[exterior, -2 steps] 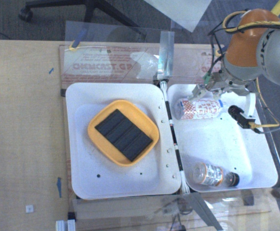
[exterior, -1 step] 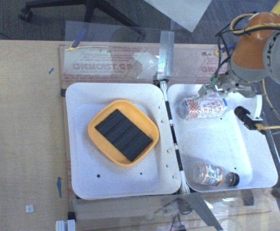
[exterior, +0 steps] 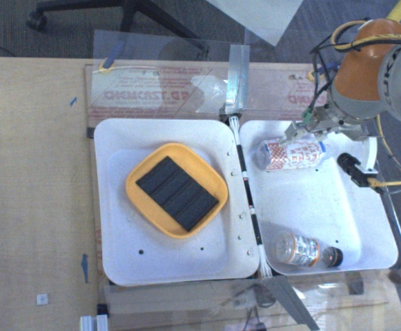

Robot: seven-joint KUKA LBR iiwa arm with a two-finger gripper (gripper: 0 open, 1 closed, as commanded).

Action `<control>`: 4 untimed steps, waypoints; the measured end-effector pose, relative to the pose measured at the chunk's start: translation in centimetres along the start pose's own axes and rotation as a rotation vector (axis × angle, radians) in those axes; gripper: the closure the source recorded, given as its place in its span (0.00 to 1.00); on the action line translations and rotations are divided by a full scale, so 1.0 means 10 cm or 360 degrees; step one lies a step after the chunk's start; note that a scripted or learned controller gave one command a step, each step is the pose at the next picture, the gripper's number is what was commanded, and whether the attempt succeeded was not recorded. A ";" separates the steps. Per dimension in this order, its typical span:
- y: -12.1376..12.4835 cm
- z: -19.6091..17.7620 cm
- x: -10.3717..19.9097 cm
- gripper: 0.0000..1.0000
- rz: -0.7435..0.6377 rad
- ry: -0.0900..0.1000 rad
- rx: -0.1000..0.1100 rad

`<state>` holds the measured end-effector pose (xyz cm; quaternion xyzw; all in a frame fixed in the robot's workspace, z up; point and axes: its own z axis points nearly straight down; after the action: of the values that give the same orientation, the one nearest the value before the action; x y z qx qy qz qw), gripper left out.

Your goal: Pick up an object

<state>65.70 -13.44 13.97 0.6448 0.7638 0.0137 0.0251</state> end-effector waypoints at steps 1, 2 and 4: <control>-0.01 0.07 -0.11 0.00 -0.0090 0.0001 -0.0003; -0.03 0.09 -0.12 0.00 -0.0137 0.0001 -0.0011; 0.03 0.10 -0.30 0.00 -0.0367 0.0007 0.0010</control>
<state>66.52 -16.40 13.09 0.5526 0.8331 0.0099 0.0228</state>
